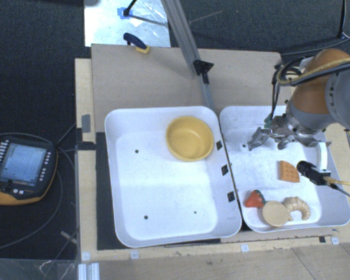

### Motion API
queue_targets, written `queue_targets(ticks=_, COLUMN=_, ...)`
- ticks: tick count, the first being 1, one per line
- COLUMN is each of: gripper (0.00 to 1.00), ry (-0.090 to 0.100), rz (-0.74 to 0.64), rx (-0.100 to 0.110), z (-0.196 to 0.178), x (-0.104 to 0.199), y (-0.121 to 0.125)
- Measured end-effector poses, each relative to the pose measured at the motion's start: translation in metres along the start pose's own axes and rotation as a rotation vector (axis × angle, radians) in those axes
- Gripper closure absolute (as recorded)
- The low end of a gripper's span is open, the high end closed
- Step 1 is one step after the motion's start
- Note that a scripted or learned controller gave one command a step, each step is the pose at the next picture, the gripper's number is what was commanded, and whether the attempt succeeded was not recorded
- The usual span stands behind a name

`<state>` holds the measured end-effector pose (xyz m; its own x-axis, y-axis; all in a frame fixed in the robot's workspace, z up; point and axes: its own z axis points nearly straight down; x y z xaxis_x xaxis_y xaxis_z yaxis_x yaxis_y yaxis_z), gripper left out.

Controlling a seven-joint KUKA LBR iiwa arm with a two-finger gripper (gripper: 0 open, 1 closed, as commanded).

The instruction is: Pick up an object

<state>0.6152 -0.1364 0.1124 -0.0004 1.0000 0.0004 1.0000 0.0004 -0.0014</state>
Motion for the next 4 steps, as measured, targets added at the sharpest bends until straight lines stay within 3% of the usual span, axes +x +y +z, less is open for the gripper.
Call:
queue_targets(ticks=1, gripper=1.00, ry=-0.001, rz=0.000, rx=-0.004, z=-0.012, x=0.000, y=0.001)
queue_targets(ticks=3, gripper=1.00, ry=-0.001, rz=0.000, rx=-0.006, z=-0.118, x=-0.003, y=0.008)
queue_targets(ticks=4, gripper=1.00, ry=-0.001, rz=0.000, rx=-0.003, z=-0.137, x=-0.003, y=0.009)
